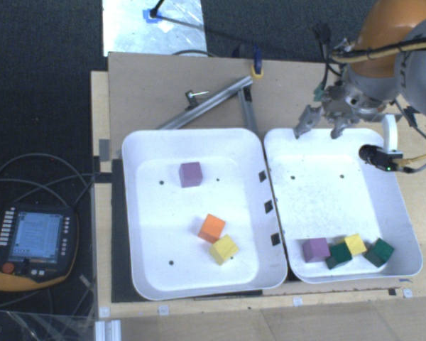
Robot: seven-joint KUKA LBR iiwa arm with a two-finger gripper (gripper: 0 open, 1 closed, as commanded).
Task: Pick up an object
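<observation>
My gripper (319, 127) hangs over the far edge of the right bin (341, 190), its two fingers spread apart with nothing between them. The left bin (149, 212) holds a purple cube (190, 174), an orange cube (212, 226) and a yellow cube (224, 249) touching it. Along the near wall of the right bin lie a purple cube (315, 249), a dark green cube (338, 255), a yellow cube (355, 244) and another green cube (379, 251). All cubes lie well clear of the gripper.
A metal bar (206, 104) lies slanted on the bench behind the left bin. A teach pendant (32, 241) with cables sits on the floor at the left. A black cable connector (373, 155) hangs over the right bin's far right side.
</observation>
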